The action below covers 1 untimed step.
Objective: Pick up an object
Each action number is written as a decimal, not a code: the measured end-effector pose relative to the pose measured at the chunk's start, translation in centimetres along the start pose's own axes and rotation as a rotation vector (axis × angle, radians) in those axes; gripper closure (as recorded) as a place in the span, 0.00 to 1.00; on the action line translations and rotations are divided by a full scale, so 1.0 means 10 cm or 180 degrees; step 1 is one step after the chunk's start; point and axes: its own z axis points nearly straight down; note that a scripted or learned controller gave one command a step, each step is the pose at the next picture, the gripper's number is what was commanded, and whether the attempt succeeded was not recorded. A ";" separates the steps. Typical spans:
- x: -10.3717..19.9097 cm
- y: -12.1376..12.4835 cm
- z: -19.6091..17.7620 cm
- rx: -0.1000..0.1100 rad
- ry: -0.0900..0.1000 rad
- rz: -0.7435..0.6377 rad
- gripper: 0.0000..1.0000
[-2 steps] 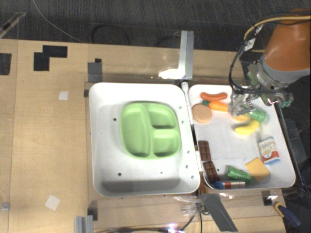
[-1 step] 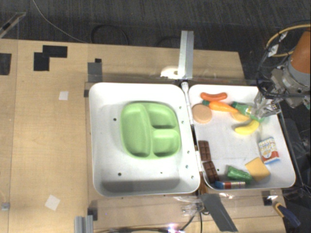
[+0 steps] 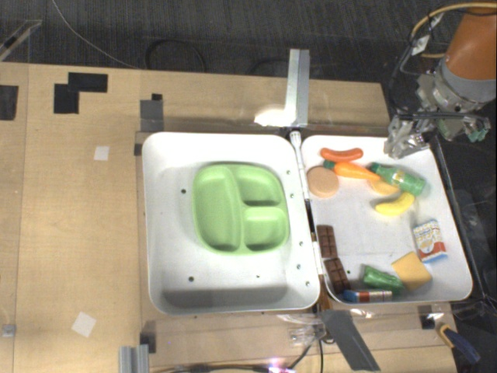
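**A:** From the overhead camera, what is worrying you?

**B:** I am hovering my gripper (image 3: 404,137) over the far right corner of the right bin (image 3: 454,282). The toys there are lying packed together: the red sausage (image 3: 342,154), the carrot (image 3: 356,171) and the green bottle (image 3: 397,179) are touching or nearly so, with the banana (image 3: 394,203) just nearer. Coming down there, I am risking pinching two at once or nudging one against the bin wall.

**A:** And your hand?

**B:** It is carrying nothing that I can see between the fingers. Whether they are spread or closed I cannot tell; the view is blurring them into the bin's rim. The left bin (image 3: 167,231) is holding the green tray (image 3: 237,207).
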 end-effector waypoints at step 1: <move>-0.23 0.43 -0.31 -0.0003 0.0000 0.0115 1.00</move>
